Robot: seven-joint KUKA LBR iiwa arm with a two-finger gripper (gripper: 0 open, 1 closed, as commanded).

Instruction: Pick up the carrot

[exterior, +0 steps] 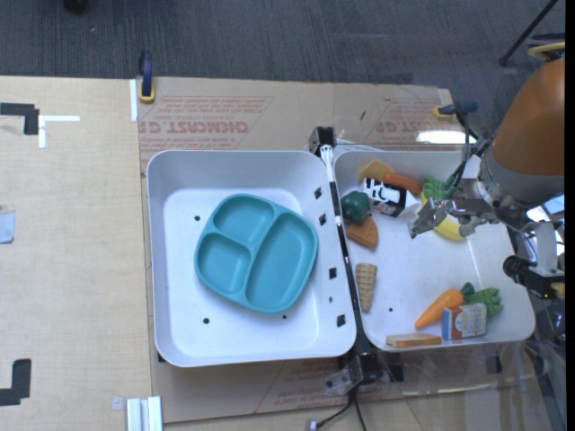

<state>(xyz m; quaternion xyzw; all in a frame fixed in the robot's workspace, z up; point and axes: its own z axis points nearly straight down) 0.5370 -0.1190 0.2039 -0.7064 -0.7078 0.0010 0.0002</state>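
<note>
Carrot (439, 307) lies in right bin (503, 277), near front edge, green top beside small carton (465, 321). Claw (437, 217) hangs well apart from it, higher in same bin, over yellow toy (451, 229). Cannot tell if claw holds anything. Left of claw: black-and-white box (384, 196), green ball (356, 206), waffle cone (366, 282). Left bin (171, 268) has blue-green plate (257, 252).

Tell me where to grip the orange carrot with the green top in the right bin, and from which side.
Grip the orange toy carrot with green leafy top across the middle of its orange body, coming from straight above. It lies flat and tilted, leaves up-right, tip down-left, so the gripper should close across that axis. Stay clear of the leafy end, probably: the small red-and-white carton sits right beside it.
</note>
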